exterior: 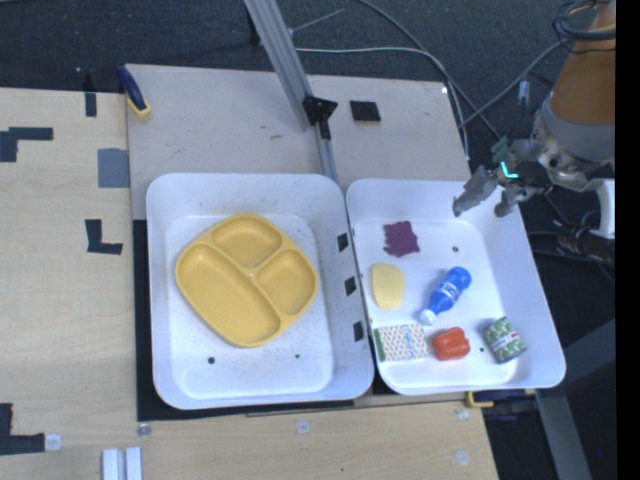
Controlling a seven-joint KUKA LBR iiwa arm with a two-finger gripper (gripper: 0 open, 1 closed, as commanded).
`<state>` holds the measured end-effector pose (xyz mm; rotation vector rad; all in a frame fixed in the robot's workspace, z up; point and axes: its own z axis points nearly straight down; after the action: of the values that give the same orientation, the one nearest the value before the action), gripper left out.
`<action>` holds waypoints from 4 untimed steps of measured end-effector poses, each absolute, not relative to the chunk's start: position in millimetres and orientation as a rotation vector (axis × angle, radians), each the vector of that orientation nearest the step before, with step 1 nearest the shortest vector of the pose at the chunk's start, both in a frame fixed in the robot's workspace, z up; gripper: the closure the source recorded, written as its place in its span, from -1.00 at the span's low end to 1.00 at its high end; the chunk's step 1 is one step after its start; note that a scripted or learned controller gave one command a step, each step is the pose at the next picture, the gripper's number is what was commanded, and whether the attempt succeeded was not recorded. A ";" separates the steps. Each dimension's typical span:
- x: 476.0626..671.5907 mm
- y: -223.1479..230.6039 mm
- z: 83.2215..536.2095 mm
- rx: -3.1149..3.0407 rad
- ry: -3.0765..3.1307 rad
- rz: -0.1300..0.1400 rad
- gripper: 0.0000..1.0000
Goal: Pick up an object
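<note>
The right bin (520, 268) holds a purple patch-like object (400, 238), a pale yellow oval piece (388, 285), a blue and white bottle (445, 294), a patterned white packet (401, 342), a red-orange object (451, 344) and a small green can (503, 338). My gripper (486, 197) hangs over the bin's far right corner, above and to the right of the purple object. Its two grey fingers (468, 200) stand apart, open, with nothing between them.
The left bin (165, 268) carries a yellow divided plate (246, 279). A metal pole (285, 53) slants up from between the bins. Cables (420, 53) run across the dark floor behind. A blue-yellow clamp (134, 91) sits at the bench's far left corner.
</note>
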<state>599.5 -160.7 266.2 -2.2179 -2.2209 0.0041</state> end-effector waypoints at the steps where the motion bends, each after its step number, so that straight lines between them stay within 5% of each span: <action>1: 600.2 -160.7 267.6 -2.219 -2.223 0.001 -1.00; 4: 592.1 -170.2 119.2 -2.218 -2.219 0.008 -1.00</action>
<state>592.1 -170.2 119.2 -2.2179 -2.2186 0.0079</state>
